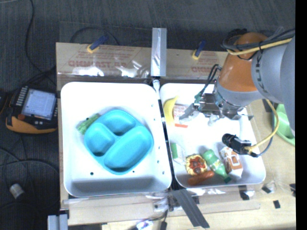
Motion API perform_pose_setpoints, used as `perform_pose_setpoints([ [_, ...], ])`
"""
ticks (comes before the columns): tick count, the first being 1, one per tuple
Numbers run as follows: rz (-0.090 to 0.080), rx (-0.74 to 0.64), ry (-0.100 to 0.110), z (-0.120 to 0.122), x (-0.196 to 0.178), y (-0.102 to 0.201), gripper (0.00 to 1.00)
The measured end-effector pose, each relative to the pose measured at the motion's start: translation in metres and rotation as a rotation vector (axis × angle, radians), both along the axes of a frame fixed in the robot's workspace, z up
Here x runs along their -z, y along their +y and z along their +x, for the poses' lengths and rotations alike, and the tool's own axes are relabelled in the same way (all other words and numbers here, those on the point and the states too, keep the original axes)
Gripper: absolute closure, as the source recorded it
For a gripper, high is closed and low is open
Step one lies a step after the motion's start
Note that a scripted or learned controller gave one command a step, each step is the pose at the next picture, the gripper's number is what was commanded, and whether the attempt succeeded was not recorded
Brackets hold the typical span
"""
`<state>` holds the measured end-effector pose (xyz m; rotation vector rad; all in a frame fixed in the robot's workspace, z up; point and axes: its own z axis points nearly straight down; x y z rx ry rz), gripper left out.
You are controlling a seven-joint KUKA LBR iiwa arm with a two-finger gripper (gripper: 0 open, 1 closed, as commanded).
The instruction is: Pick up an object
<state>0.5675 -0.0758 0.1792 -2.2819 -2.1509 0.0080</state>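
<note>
My gripper (200, 115) hangs over the upper middle of the right bin (254, 174), its fingers spread open above bare white floor with nothing between them. A yellow banana (169, 110) lies just left of it by the bin's left wall, with a small orange-red piece (181, 125) below that. Along the bin's near edge sit a small green piece (175, 151), a round pizza-like toy (195, 164), a green bottle-shaped toy (214, 161), a reddish sausage (199, 177) and an orange-white carton (233, 162).
The left bin (72, 176) holds a blue divided plate (118, 139) with a green leafy item (88, 123) at its upper left. A black plug on a yellow cable (233, 141) hangs over the right bin. A handheld screen (34, 107) lies left of the bench.
</note>
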Motion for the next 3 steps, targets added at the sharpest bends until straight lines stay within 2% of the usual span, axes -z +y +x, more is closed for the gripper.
perform_pose_setpoints([
  [1, 0.003, -0.001, 0.007, 0.001, -0.005, 0.0, 1.0],
  [2, 0.003, -0.001, 0.007, 0.001, -0.005, 0.0, 0.0],
  [3, 0.0, 0.052, -0.015, -0.07, 0.092, -0.031, 0.0],
])
